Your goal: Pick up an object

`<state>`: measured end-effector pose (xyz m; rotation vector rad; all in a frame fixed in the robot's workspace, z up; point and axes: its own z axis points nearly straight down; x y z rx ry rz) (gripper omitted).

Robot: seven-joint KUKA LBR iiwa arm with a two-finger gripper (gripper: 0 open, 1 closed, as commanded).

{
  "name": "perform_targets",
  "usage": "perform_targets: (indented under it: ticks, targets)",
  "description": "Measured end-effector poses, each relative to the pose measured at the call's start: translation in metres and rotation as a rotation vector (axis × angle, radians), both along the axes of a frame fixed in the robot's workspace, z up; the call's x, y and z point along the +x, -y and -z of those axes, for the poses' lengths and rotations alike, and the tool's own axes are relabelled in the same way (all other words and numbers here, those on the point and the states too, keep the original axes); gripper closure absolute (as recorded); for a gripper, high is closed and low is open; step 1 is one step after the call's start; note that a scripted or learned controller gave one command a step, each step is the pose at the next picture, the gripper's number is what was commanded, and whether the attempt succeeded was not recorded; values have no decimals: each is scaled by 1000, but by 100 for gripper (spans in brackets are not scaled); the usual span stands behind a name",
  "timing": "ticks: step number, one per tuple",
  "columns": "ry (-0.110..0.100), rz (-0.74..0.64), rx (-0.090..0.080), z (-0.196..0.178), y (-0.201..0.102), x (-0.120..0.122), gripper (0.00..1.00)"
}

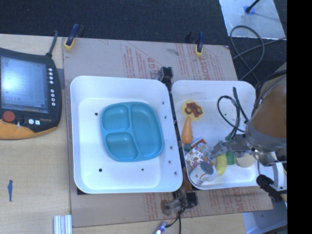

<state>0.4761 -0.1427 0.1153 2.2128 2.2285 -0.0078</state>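
Gripper (218, 150) low in right bin (214, 89), over yellow object (221, 165).

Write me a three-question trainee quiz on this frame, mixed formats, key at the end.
1. True or false: the blue divided plate lies in the right bin.
2. Multiple choice: the carrot lies nearest to A) the divider between the bins, B) the right bin's far right wall, C) the tablet.
3. Fill in: the gripper hovers over a cluster of items in the ____ bin.

Key
1. False; it lies in the left bin.
2. A
3. right
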Motion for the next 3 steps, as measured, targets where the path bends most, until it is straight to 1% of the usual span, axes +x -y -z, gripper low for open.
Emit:
perform_targets:
  ticks: [1,2,3]
  targets:
    - [-1,-2,-1,-10,1,0,100]
    - [-1,-3,-1,-10,1,0,0]
    - [0,1,3,19,-42,53,0]
